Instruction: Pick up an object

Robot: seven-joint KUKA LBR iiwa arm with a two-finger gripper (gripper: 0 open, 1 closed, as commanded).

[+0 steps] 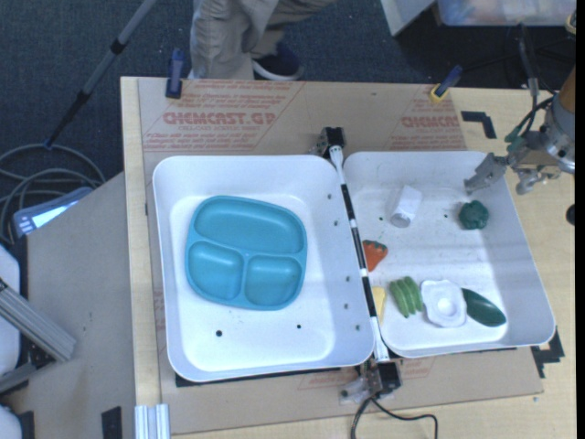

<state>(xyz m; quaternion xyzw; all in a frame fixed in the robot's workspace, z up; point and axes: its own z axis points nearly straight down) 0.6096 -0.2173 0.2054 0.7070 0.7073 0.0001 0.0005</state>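
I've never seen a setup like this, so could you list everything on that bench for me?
Bins: 2, white, side by side on the bench; left bin, right bin.
Divided plate: 1, light blue, three compartments, left bin.
Small cup: 1, white, on its side, right bin, far part.
Dark green lump: 1, right bin, far right.
Orange piece: 1, right bin's left edge.
Light green toy vegetable: 1, right bin, near part.
White piece: 1, beside it.
Dark green leaf shape: 1, near right.
Claw: 1, grey, above right bin's far right.

End effector (505,177) above right bin (512,273)
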